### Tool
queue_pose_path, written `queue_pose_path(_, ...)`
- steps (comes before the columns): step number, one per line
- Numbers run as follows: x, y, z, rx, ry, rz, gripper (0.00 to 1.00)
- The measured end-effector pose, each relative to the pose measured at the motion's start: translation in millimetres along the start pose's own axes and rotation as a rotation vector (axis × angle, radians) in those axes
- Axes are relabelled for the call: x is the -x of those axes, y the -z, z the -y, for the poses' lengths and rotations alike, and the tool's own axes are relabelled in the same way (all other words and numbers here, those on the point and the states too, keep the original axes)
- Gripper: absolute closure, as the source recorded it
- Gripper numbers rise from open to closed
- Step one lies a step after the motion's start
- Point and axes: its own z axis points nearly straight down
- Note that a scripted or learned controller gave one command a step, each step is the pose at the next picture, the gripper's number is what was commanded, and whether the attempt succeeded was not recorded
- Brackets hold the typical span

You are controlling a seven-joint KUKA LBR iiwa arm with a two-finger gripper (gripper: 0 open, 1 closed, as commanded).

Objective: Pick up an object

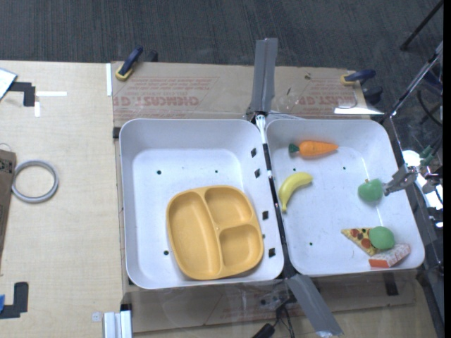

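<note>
A pale wooden bench (63, 259) carries two shallow white plastic bins side by side, with dark carpeted floor (211, 13) beyond its far edge. A sheet of printed brown cardboard (176, 94) lies under the bins' far edges, clipped at its corners, and a grey tape roll (32, 181) rests near the bench's left edge. The left bin (141, 160) holds a yellow three-compartment plastic plate (213, 231) toward its near edge. In the right bin (338, 189), an orange toy carrot (316, 148) lies by the far edge, a yellow toy banana (293, 187) near the left wall, a small green round toy (370, 191) by the right wall, and a toy pizza slice (361, 239), green ball (382, 237) and red-white block (390, 256) sit in the near right corner. The gripper (400, 179) sits at the right wall, just beside the small green toy; whether its jaws are spread or pressed together cannot be told
</note>
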Motion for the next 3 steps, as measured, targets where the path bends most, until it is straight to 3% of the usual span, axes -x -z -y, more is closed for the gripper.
queue_pose_path(1, -57, -1, 6, 0.001, 0.171, 0.0, 0.0)
queue_pose_path(2, 6, -60, 16, 0.001, 0.348, 0.0, 0.0)
queue_pose_path(3, 6, -51, 15, 0.003, 0.346, 0.001, 1.0)
